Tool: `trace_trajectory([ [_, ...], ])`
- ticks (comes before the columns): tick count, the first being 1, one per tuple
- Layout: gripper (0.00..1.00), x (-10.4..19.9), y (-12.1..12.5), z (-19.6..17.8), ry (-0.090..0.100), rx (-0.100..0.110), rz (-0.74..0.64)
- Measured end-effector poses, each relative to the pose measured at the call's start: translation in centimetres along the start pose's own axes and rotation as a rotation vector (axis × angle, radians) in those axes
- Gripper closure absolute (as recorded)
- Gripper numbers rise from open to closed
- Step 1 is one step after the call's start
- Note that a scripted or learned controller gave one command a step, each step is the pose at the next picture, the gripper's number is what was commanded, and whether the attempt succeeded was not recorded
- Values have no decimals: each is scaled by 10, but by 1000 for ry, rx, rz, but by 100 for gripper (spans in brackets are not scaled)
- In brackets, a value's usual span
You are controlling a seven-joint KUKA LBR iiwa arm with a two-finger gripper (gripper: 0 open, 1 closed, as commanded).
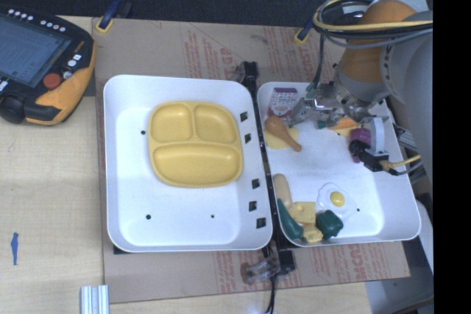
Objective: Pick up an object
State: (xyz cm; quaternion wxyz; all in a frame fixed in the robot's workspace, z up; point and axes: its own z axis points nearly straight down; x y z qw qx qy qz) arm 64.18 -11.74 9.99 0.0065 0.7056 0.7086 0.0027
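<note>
Over the right bin (383,191), at its far edge, your arm (383,48) has the gripper (318,105) down low among the toys; you can make out metal parts there, but whether the pincer is spread or pressed together I cannot tell, and nothing can be seen caught between its tips.

So you should count the pick as not yet done. Every candidate object lies on the bin floor: a drumstick (282,133) just beside the gripper, toward the divider, a small pouch with a purple label (283,98) at the far corner next to it, a fried egg (335,197) in the near half, and a cluster in the near left corner made up of a bread-like stick (282,190), yellow pieces (303,215) and a dark green piece (330,224). An orange bit (344,125) and a purple bit (360,136) sit close under the wrist; what they are is too small to tell. My judgement is that the drumstick or the pouch is the likely target, and closing, lifting and clearing the rim are all left to do.

Your left bin (121,158) carries a yellow divided plate (196,143), well apart from the gripper.

As for writing, the cardboard sheet (206,48) under the bins bears faint reddish print, and the pouch label has marks too, but you cannot read either. The pendant (40,62) at the far left shows a screen and buttons, with no legible text.
</note>
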Motion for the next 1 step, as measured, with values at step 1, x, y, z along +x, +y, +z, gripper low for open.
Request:
trace_trajectory([
  [1, 0, -6, -24, 4, 6, 13, -1],
])
